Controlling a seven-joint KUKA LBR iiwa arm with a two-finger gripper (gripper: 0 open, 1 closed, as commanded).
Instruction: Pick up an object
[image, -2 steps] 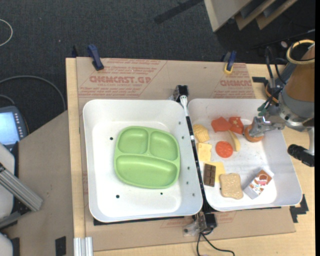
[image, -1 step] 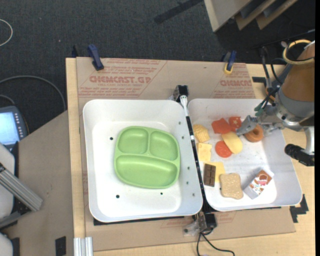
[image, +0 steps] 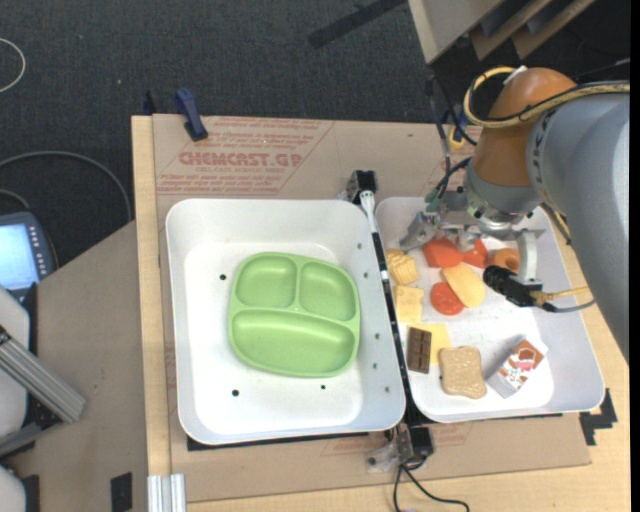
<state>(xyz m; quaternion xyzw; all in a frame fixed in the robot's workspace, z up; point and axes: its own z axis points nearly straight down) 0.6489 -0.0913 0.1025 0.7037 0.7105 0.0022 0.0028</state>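
The gripper (image: 468, 240) hangs low over the far end of the right bin (image: 570, 390), right above a red-orange toy piece (image: 442, 252); whether anything is caught in it cannot be told from here. Just nearer lie a yellow wedge (image: 466, 284) and a red round piece (image: 446, 298). Nearer still sit a bread slice (image: 463, 371) and a small carton (image: 518, 366). The left bin (image: 190, 300) holds a green divided plate (image: 294, 315).
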